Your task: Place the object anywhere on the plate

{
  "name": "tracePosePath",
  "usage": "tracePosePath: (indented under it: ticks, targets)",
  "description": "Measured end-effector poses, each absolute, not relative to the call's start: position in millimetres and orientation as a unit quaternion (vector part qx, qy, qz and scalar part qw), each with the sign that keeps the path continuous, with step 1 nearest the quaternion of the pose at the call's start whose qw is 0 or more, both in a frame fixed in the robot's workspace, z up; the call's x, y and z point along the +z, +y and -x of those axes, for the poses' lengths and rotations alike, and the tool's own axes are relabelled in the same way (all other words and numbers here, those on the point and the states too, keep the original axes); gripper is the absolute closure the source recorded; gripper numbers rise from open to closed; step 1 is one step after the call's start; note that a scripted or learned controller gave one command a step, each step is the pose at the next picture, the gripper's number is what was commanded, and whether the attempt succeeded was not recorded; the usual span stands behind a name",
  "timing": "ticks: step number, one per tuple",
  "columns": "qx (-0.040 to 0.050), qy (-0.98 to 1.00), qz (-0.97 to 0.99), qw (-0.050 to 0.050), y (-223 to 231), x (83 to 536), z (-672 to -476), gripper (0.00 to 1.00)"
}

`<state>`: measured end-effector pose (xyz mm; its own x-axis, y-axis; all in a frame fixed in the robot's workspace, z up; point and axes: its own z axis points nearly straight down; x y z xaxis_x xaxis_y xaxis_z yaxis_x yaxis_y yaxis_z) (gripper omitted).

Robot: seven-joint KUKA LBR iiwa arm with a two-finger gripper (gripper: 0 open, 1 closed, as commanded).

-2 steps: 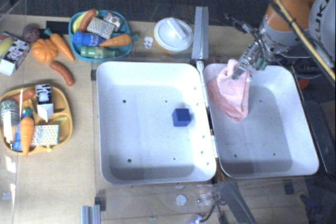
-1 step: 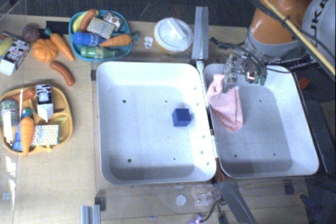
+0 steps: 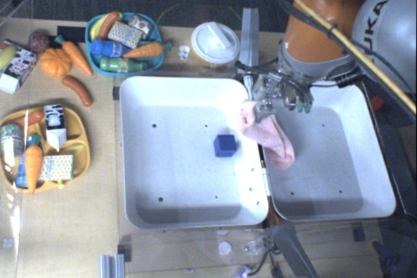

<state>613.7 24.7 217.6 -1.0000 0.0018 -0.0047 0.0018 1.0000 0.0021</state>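
Note:
A pink cloth (image 3: 273, 139) hangs over the wall between the two bins, its top corner pinched between the fingers of my gripper (image 3: 255, 107). The gripper is shut on that corner, just above the right edge of the left bin (image 3: 163, 205). The cloth's lower end trails into the right bin (image 3: 339, 198). A small blue cube (image 3: 225, 145) lies on the left bin's floor, just left of the cloth. A round white plate-like dish (image 3: 215, 42) sits on the bench behind the left bin. A yellow plate (image 3: 79, 133) with toy food stands at the far left.
A blue bowl (image 3: 98, 65) full of toy food stands behind the left bin's far left corner. A toy pumpkin (image 3: 55, 62), carrot (image 3: 81, 58) and sausage (image 3: 77, 90) lie loose on the bench. The arm's orange band (image 3: 326, 10) looms over the right bin's back.

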Motion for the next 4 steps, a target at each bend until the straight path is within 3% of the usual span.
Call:
tracePosePath:
  ticks: [1, 2, 3, 4]
  targets:
    - [0.0011, 1.000, 0.001, 0.002, 73.9, 218.3, -600.0, 1.00]
    - [0.0008, 1.000, 0.001, 0.000, 109.5, 220.7, -564.7, 1.00]
    - [0.0012, 1.000, 0.001, 0.001, 156.0, 223.6, -542.2, 1.00]
    - [0.0012, 1.000, 0.001, 0.001, 155.8, 223.7, -542.4, 0.00]
